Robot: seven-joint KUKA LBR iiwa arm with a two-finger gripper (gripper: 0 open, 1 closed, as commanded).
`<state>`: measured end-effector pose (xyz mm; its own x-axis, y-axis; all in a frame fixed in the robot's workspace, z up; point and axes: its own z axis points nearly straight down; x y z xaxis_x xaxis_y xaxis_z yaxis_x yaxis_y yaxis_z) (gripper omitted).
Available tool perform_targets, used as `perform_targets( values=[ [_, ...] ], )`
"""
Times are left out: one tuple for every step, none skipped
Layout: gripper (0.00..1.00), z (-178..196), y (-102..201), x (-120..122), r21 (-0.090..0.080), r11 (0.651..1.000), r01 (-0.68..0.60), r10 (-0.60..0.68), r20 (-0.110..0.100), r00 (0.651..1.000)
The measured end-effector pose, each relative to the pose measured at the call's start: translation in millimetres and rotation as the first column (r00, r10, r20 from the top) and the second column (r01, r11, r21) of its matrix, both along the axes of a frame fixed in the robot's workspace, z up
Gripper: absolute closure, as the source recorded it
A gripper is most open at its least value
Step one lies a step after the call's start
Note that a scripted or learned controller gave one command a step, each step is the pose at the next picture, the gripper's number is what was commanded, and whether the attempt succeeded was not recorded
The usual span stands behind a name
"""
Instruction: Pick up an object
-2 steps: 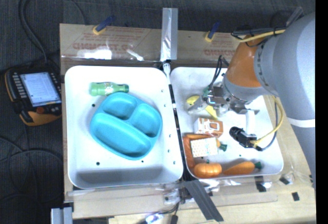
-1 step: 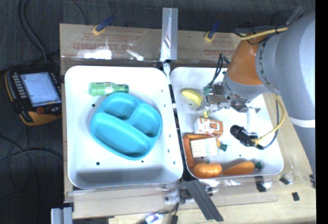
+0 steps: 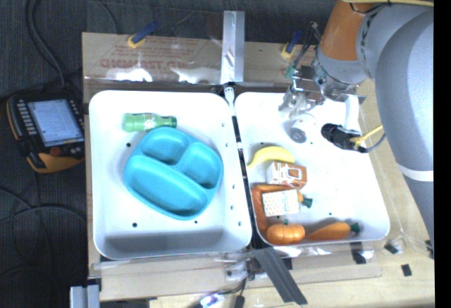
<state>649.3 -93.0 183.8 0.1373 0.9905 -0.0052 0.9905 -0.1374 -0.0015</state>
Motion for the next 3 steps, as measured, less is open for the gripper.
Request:
perform_targets(
  values=[
    [1.0,-42.4,-81.6,-63.7,0.003,0.956,-0.293,0.293,-0.001,0.956],
    [0.0,-42.4,-81.4,-63.6,0.004,0.956,-0.293,0.293,-0.001,0.956],
    [0.0,-90.1,-100.6,-9.2,0.0,0.94,-0.342,0.342,0.002,0.94]
  ],
)
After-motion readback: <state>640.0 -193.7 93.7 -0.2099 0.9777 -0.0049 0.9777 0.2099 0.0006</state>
